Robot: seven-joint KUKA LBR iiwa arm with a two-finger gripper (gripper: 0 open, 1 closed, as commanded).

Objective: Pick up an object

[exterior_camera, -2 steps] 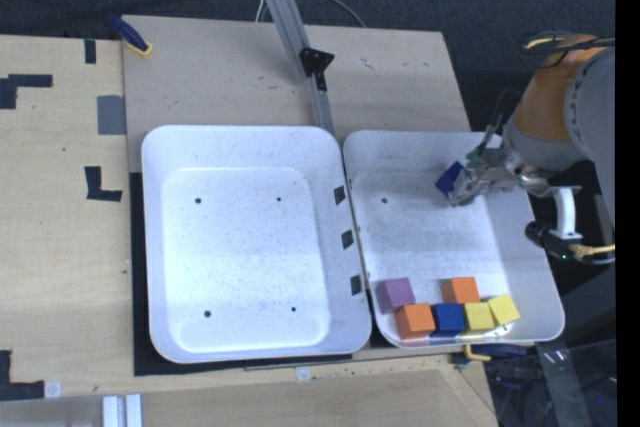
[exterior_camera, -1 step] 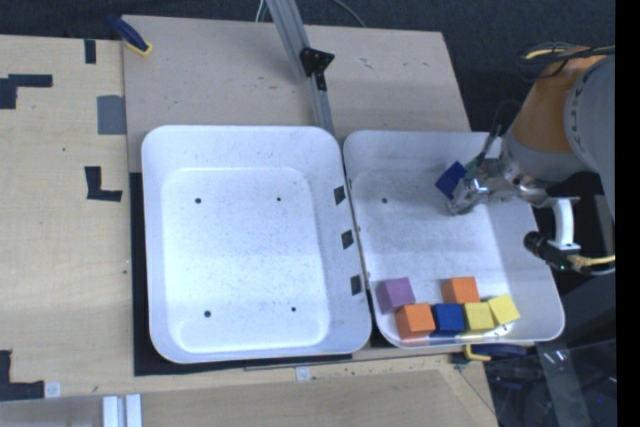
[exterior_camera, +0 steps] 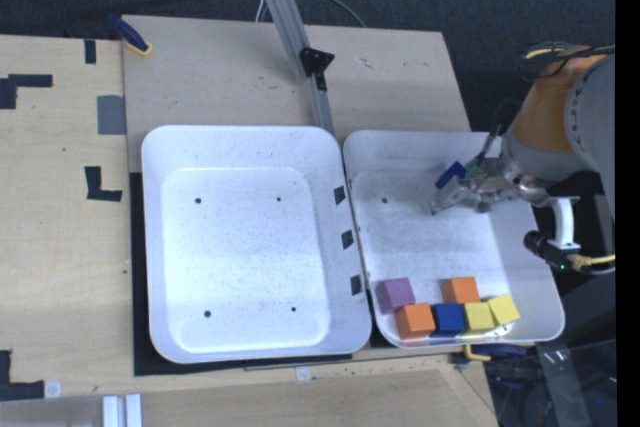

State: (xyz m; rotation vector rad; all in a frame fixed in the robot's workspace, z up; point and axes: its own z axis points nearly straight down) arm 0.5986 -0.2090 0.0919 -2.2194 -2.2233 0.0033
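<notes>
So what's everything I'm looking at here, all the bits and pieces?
White bins: 2, side by side on the bench; left bin, right bin.
Blocks: 6, in the right bin's near corner: purple block, two orange blocks, blue block, two yellow blocks.
Metal pole: 1, grey, slanting over the bench behind the bins.
Blue-and-yellow item: 1, at the bench's far left corner; too small to identify.
Arm: 1, grey with orange band, reaching in from the right.
Gripper: 1, over the right bin's far part, apart from the blocks.

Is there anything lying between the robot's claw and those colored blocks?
Nothing visible. The gripper hangs over the far part of the right bin; bare white floor lies between it and the blocks along the near edge.
</notes>
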